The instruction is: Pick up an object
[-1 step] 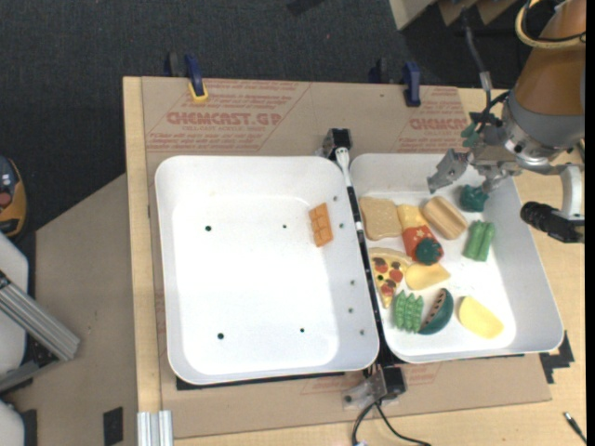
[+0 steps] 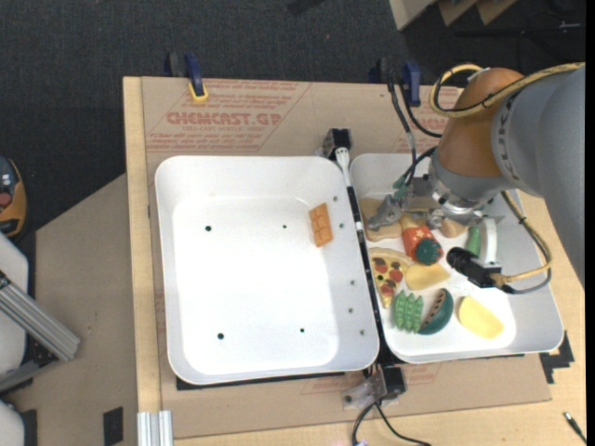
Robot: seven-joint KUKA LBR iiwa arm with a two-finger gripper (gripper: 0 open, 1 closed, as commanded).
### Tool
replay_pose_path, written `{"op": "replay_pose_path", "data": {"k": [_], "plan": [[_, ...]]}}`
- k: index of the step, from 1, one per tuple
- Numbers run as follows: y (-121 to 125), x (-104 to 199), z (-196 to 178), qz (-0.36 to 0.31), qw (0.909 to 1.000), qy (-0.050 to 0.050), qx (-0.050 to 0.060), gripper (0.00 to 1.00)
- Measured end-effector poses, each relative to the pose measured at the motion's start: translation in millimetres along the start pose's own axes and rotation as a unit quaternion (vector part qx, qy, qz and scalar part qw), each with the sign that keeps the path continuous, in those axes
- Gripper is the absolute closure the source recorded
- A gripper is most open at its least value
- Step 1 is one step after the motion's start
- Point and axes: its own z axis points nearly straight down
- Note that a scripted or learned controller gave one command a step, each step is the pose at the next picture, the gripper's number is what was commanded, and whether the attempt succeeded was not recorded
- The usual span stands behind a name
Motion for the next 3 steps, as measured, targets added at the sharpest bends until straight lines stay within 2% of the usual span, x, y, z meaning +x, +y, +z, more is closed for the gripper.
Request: {"op": "replay_pose_path", "data": {"k": [1,2,3], "plan": [[5,-4,-22,0.001,1.0000,-0.003,-0.008,1.00],[-42,-63,-12,0.004,1.0000,-0.002,-0.008,1.00],[-19,13,-111,-0.003,1.0000,0.000,-0.005,1.00]]}}
